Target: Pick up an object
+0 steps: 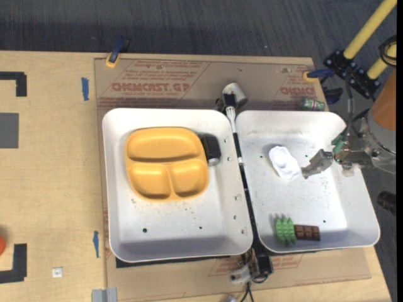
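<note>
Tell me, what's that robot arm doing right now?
Tool low in right bin, beside white object, not holding it. Green-and-brown block lies apart. Nothing in the way.

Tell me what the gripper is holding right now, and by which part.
Nothing. The two-finger gripper hangs over the right white bin, just beside the small white plastic object, with no object between its fingers.

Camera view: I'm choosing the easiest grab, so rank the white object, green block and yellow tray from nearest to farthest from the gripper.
1. White object, right bin, just left of the gripper.
2. Green block, right bin's near edge.
3. Yellow tray, left bin.
</note>
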Action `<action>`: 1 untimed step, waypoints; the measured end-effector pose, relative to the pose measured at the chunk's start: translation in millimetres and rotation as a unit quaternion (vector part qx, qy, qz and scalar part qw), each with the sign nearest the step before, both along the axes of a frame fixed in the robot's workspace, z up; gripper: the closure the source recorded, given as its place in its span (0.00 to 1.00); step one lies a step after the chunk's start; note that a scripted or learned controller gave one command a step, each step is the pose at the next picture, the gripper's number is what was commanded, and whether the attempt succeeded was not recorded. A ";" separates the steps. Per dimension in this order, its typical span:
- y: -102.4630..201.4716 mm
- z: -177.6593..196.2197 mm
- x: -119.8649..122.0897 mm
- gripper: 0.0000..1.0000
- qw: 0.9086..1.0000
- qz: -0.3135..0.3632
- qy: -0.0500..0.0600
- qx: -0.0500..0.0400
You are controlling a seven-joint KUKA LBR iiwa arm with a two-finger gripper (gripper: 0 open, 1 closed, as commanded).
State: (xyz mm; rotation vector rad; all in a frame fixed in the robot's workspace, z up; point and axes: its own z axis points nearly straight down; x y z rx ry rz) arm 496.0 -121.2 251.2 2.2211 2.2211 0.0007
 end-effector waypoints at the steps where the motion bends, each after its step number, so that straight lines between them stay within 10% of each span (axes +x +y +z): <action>1: -54.7 -108.1 61.7 0.00 0.999 0.043 0.001 0.000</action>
